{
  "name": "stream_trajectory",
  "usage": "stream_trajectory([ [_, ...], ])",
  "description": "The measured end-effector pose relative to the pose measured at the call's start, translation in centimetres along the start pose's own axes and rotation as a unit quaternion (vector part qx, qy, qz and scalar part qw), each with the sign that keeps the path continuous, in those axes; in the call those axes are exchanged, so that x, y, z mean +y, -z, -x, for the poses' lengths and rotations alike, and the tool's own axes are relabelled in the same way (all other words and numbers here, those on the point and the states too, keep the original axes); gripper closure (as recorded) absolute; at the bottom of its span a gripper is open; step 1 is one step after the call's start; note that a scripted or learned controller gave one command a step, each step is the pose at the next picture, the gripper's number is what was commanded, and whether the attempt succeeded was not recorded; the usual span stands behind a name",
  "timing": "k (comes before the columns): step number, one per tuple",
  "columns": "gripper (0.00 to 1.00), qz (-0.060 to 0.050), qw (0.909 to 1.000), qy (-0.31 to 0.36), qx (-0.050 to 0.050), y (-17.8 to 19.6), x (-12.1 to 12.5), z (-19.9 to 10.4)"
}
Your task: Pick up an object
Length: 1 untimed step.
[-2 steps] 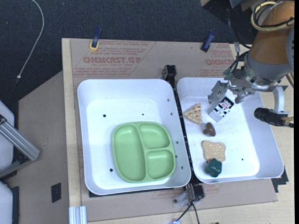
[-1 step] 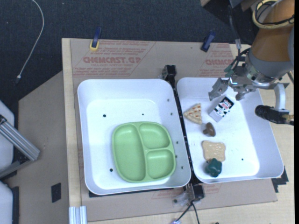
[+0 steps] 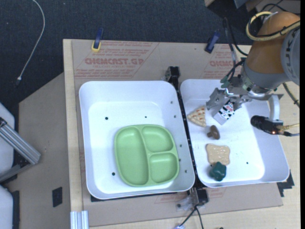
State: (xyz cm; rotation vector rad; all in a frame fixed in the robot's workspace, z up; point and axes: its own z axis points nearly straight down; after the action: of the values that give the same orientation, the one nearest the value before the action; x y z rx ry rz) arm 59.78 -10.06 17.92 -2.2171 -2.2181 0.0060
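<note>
Okay, nearest first. Right white plastic bin [image 3: 267, 168], near end: a dark green rounded lump [image 3: 218, 171] touches the near edge of a tan toast-shaped flat piece [image 3: 218, 153] lying just behind it.

Left white plastic bin [image 3: 88, 128], near half: a pale green three-compartment plastic plate [image 3: 146, 154] lies flat, turned a little off square to the bin walls.

Further back in the right bin, a small brown lump [image 3: 214, 132] sits apart from the toast piece, on the bin's left side. Behind that is a tan triangular wedge like a pizza slice [image 3: 197, 116], close to the left wall. Just right of the wedge is a small white block with black spots [image 3: 226, 112], tilted, right under the gripper [image 3: 217, 101]. Can't judge whether they touch.

The gripper hangs over the far left part of the right bin, on the grey arm with the orange band [image 3: 271, 37] reaching in from the right. Wide or narrow: cannot tell, its own body blocks the view. So all the small pickable things are in the right bin.

Far end: a black clamp [image 3: 172, 73] sits at the seam between the bins. The brown board tabletop [image 3: 143, 56] has red lettering. A blue and yellow clip [image 3: 97, 40] and a second blue clip [image 3: 212, 42] are on its far edge. Beyond is dark blue carpet floor [image 3: 143, 8] with a thin white cable [image 3: 42, 13] on it.
</note>
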Motion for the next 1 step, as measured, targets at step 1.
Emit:
stream_trajectory([
  [1, 0.00, 0.004, 1.0000, 0.000, -0.001, -5.65, 0.83, -0.04],
])
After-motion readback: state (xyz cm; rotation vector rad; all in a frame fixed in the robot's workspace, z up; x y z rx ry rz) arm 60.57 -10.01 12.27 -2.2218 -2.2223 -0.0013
